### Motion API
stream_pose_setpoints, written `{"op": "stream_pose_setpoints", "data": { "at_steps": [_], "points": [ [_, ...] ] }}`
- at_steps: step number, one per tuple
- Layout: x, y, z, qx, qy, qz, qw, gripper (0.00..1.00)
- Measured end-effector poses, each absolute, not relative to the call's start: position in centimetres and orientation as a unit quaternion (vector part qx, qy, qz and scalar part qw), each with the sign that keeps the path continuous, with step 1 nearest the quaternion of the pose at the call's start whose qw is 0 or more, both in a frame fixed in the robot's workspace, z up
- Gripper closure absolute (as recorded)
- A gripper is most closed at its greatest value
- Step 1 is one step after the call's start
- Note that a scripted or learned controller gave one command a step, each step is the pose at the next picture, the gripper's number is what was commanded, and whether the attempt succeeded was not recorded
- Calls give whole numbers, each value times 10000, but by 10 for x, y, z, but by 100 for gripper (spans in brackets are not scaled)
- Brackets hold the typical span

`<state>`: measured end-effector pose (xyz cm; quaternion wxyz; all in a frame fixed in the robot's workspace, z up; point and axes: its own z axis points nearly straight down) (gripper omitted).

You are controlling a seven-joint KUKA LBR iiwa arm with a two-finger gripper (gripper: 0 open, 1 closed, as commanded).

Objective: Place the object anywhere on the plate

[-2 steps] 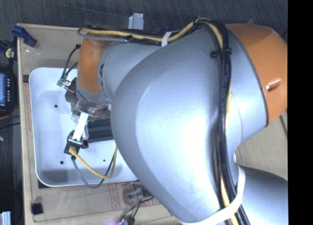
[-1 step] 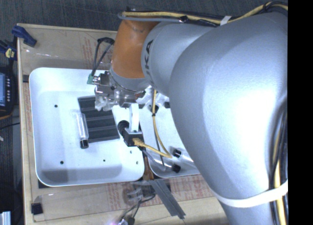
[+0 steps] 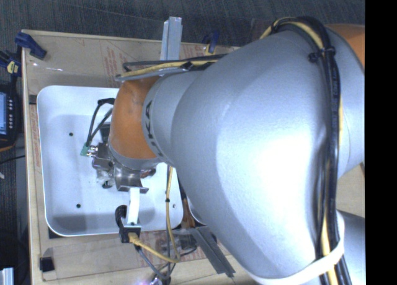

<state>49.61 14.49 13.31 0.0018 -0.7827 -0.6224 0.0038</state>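
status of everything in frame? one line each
arm: reaching over the left bin, blocking most of the view
gripper: low over the bin floor, fingers hidden
left bin: upright on the bench, partly covered by the arm
right bin: only a sliver of rim visible under the arm

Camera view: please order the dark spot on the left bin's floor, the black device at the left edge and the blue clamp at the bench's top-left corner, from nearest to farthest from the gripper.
From the gripper, over the left bin:
1. Dark spot, on the bin floor, lower left.
2. Black device, outside the bin, left.
3. Blue clamp, top-left corner.
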Motion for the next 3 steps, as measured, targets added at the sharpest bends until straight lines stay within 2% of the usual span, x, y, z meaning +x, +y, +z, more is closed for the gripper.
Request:
{"op": "stream_pose_setpoints", "data": {
  "at_steps": [1,2,3],
  "points": [
    [488,91,192,-5634,-8262,1,-2,100],
    [485,144,160,-7058,-7084,26,10,100],
    [482,63,191,-7440,-6682,18,2,100]
  ]
}}
